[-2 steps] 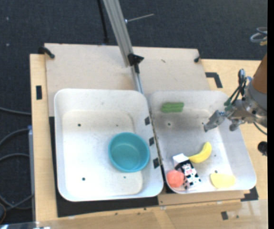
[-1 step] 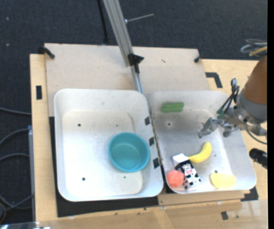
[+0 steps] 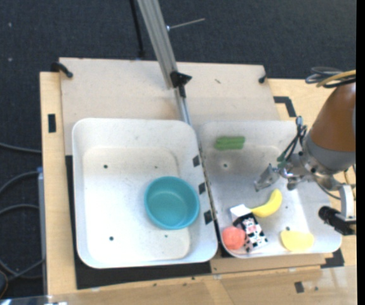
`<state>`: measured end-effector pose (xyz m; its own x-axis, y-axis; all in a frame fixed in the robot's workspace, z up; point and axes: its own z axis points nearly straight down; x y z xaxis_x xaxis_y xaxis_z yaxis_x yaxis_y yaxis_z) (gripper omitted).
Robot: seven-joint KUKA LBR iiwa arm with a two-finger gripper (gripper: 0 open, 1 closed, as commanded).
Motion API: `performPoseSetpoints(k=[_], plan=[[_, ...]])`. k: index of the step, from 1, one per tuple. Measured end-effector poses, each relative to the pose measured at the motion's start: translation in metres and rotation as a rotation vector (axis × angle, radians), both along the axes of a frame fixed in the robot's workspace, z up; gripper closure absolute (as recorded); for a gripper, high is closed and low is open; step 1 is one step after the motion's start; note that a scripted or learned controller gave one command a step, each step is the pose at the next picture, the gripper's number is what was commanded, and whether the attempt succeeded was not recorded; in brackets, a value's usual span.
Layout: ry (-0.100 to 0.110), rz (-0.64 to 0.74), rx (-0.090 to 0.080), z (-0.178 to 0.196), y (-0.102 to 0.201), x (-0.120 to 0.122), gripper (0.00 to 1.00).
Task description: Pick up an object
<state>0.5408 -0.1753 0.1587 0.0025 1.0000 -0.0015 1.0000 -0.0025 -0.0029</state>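
A: Two white bins sit side by side on the worktop (image 3: 125,94). I take the banana (image 3: 268,204) in the right bin (image 3: 245,164) as my landmark. What lies around it?

B: Just below and left of the banana I see a black-and-white patterned object (image 3: 252,232), touching a small white card (image 3: 240,211). Left of that object, at the bin's lower corner, rests a pink ball (image 3: 233,237). Below and right of the banana lies a yellow lemon-like piece (image 3: 296,239). Well above and left of it, near the bin's far wall, lies a green block (image 3: 230,143).

A: And the pincer (image 3: 272,176)?

B: It hangs just above the banana, on the grey arm (image 3: 331,132) with its orange band. I read its fingers as spread apart, with nothing between them.

A: The other bin?

B: The left bin (image 3: 106,145), well left of the banana, holds a blue bowl (image 3: 171,201), upright, near its lower right part.
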Motion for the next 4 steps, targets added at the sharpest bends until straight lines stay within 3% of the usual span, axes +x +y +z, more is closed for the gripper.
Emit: performPoseSetpoints(k=[1,2,3,4], plan=[[-0.008,-0.004,0.000,0.014,-0.001,0.002,1.00],[-0.010,-0.002,-0.001,0.066,-0.012,0.006,1.00],[-0.002,-0.004,-0.001,0.046,-0.014,0.006,1.00],[-0.005,0.010,0.003,0.059,0.046,0.000,1.00]])
